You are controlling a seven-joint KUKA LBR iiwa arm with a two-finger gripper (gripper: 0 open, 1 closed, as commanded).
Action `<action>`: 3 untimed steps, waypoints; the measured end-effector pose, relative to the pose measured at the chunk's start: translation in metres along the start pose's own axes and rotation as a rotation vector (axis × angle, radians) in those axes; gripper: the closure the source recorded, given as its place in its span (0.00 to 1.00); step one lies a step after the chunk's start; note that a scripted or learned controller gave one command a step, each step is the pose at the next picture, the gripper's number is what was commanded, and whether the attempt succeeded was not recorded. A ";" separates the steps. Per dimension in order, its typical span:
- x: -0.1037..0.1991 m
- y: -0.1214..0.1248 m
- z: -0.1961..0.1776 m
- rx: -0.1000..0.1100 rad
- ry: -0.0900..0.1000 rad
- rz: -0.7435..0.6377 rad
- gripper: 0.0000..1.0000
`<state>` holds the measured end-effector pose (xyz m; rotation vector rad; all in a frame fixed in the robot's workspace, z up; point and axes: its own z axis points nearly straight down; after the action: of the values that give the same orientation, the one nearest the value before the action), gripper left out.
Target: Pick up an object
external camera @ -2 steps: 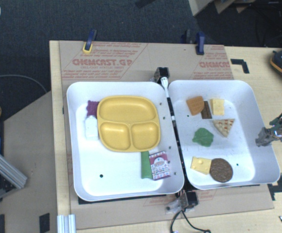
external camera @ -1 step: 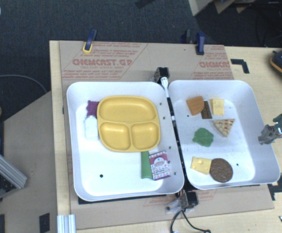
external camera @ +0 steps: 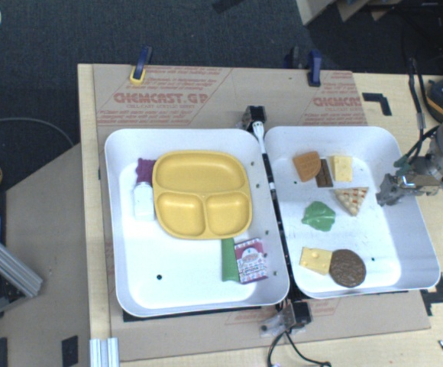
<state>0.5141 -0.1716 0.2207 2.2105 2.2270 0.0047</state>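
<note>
Now pincer [external camera: 387, 192] over rt bin [external camera: 405, 243], nr pizza slice [external camera: 352, 199].

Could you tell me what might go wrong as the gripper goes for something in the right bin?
1. The pizza slice lies nearest the gripper, close to the yellow block and brown strip; a grab may knock those.
2. The green leaf looks flat, so fingers could slide over it.
3. The gripper sits near the right bin's wall and might clip it.
</note>
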 end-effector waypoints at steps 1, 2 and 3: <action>0.045 0.037 -0.006 0.000 0.000 0.002 1.00; 0.083 0.086 0.001 -0.001 0.000 0.002 1.00; 0.111 0.128 0.006 -0.001 0.000 0.003 1.00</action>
<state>0.6417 -0.0601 0.2154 2.2135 2.2234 0.0062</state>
